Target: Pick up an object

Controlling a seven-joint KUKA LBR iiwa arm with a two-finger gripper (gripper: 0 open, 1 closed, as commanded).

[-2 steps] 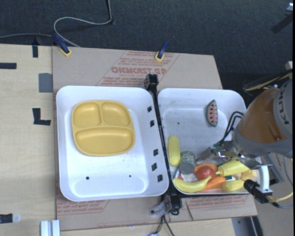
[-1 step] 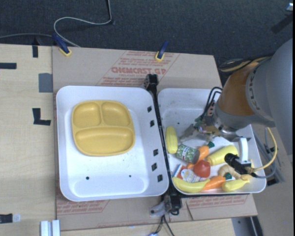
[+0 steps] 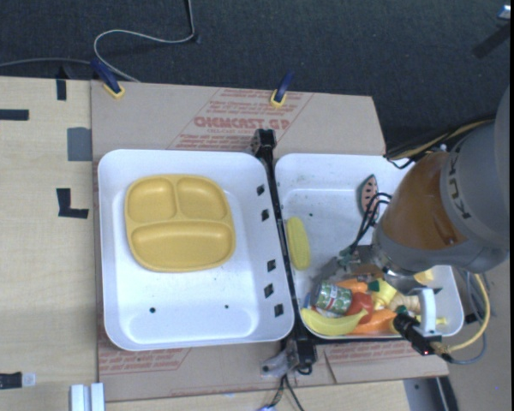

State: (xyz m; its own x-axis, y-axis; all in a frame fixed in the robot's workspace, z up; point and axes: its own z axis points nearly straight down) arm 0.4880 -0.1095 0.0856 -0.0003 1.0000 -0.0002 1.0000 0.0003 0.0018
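Arm (image 3: 445, 212) hides much of the toy pile (image 3: 351, 306).

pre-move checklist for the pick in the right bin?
1. Targets present: ok, banana, green can and carrot piled in the right bin.
2. Arm over pile: ok.
3. Hand state: cannot tell, hidden under the wrist.
4. Object held: cannot tell.
5. Pile spacing: not ok, items touch and overlap.
6. Left bin: ok, yellow tray lies flat.
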